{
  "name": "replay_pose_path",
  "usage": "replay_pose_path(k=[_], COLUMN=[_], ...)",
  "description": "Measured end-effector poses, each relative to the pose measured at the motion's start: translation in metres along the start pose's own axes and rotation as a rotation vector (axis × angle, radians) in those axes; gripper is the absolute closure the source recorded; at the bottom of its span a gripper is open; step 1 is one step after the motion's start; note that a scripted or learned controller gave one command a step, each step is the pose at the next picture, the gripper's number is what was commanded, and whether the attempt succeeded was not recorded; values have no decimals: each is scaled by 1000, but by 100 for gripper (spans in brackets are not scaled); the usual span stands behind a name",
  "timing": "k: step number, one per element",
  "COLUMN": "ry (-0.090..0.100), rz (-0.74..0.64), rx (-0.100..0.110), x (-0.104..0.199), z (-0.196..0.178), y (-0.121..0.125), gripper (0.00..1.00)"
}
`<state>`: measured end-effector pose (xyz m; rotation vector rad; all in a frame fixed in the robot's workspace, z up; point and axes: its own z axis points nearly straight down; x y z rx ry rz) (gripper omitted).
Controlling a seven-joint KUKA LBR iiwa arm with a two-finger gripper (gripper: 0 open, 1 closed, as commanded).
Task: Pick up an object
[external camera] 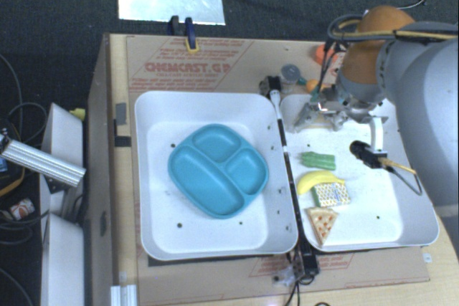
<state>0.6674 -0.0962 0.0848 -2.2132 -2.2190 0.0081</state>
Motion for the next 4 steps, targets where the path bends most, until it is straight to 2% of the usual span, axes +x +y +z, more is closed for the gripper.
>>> replay_pose_path(k=[1, 2, 3, 4], ry=[-2, -1, -1, -1], rz=[2, 2, 2, 2], rx=[-9, -9, -13, -12], x=[-11, -19, -18, -18], z=[1, 2, -9, -9], y=[-80, -156, -154, -154], gripper=[0, 0, 100, 0])
